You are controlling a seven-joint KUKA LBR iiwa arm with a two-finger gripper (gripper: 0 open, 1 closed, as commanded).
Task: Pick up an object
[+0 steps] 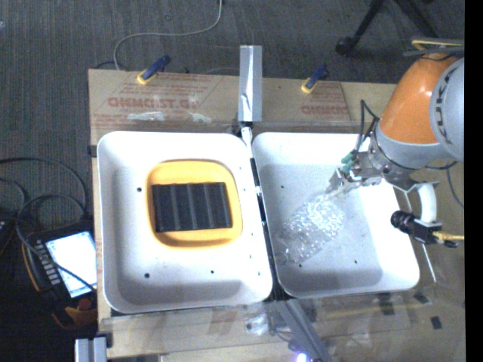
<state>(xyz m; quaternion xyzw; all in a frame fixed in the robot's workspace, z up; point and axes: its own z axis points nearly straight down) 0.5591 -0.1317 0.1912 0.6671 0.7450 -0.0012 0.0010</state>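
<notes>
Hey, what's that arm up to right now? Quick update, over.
Pincer low over right bin, at upper end of clear plastic bottle. Bottle lying in bin, no grip confirmed. Yellow tray sits in left bin, nothing blocking.

- Faded red lettering on the brown board [162, 102] behind the left bin, at about 11 o'clock in the view, seems to read "CHEMCAST"; the smaller print beside it is too blurred to make out.
- More faded red lettering on the same board at about 1 o'clock, behind the right bin; illegible.
- Dark letters "KU" on the grey arm [445, 111] at 3 o'clock, cut off by the frame edge.
</notes>
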